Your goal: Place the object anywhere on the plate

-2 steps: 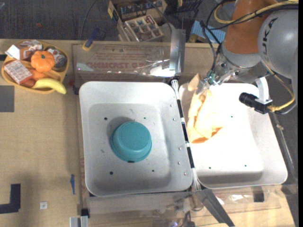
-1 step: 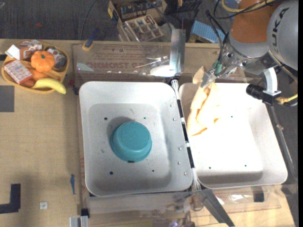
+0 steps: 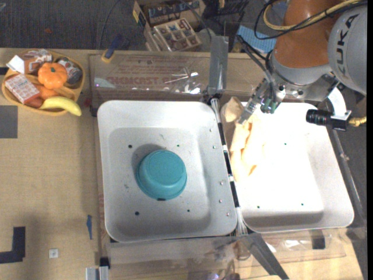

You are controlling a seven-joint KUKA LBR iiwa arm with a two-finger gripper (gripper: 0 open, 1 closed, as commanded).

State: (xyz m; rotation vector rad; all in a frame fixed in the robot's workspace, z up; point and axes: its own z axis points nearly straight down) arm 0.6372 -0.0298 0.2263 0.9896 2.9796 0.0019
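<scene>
A round teal plate (image 3: pixel 162 174) lies in the middle of the left white bin (image 3: pixel 116 127). A pale cream and orange object (image 3: pixel 242 147) lies along the left wall of the right white bin (image 3: pixel 315 203), stretching from the bin's back left corner toward its middle. My gripper (image 3: pixel 250 112) hangs at the back left corner of the right bin, right at the upper end of that object. Whether it touches or holds the object cannot be made out. The grey arm with its orange band (image 3: pixel 306 31) reaches in from the upper right.
A basket of toy food (image 3: pixel 44 83) with a banana and an orange pumpkin sits on the bench at the far left. A metal divider (image 3: pixel 224 156) runs between the two bins. A clear sheet (image 3: pixel 151 74) lies behind the left bin.
</scene>
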